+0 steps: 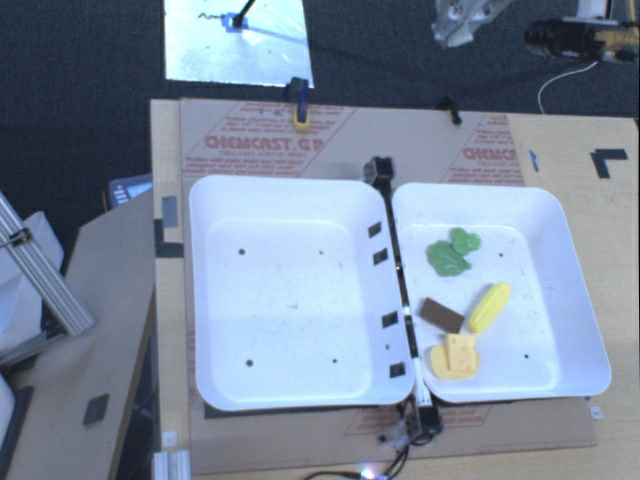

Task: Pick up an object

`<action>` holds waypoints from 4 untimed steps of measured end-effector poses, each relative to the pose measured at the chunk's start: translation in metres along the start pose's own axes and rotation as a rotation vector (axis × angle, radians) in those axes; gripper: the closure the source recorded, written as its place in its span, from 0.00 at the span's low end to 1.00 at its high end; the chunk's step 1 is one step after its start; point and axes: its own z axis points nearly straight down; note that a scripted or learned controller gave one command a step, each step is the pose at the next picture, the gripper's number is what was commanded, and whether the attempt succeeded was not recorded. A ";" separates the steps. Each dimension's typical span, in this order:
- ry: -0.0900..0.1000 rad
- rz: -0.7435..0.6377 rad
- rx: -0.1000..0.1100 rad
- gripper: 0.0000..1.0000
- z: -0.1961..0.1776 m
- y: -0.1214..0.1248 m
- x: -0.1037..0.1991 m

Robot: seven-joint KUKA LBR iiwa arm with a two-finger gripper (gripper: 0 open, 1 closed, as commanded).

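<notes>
The right bin (560, 268) holds several small objects. A green leafy piece (452, 253) lies near its middle. A yellow oblong piece (489, 307) sits below it, with a brown block (441, 315) to its left. A yellow cheese-like wedge (455, 356) rests near the front rim. My gripper (462, 13) hangs high beyond the bench's far edge, well away from the bins, with nothing visibly in it. The left bin (290, 298) stands beside the right one.
A shiny metal sheet (238, 28) lies on the dark floor at the back left. A yellow clamp (300, 118) grips the bench's far edge. Black clips (385, 238) join the bins. An aluminium rail (40, 278) slants at the left.
</notes>
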 end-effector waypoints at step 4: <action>0.001 -0.010 0.021 1.00 0.349 -0.017 0.170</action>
